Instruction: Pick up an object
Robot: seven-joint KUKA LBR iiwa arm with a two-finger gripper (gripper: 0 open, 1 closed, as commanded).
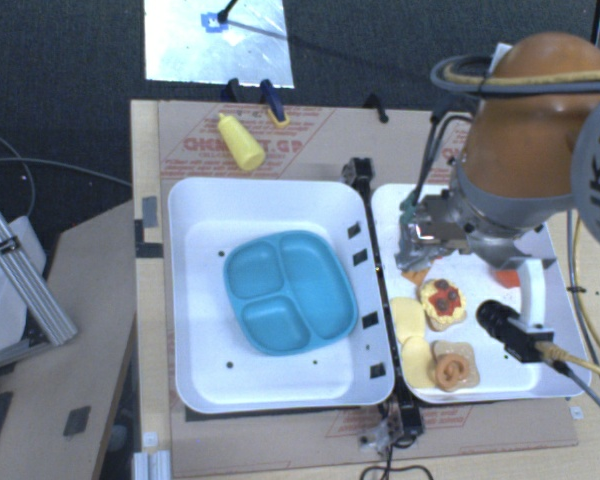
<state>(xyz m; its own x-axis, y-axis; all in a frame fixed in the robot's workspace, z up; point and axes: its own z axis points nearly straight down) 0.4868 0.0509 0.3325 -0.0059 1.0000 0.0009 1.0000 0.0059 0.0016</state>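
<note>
My gripper (416, 256) hangs low over the upper left part of the right bin (555, 388), under the big orange and grey wrist. Just below it lies a small toy pizza slice with red toppings (442, 303). Two pale yellow cheese pieces (408, 318) (416, 354) lie to that slice's lower left. A brown toast with a ring on it (453, 366) sits near the bin's front wall. An orange-red piece (507, 278) peeks out under the arm. I see nothing between the fingers.
The left bin (205, 378) holds a blue divided plate (290, 291). A yellow bottle (240, 141) lies on the cardboard behind the bins, near blue clamps (274, 104). A black divider with clips (372, 268) separates the bins.
</note>
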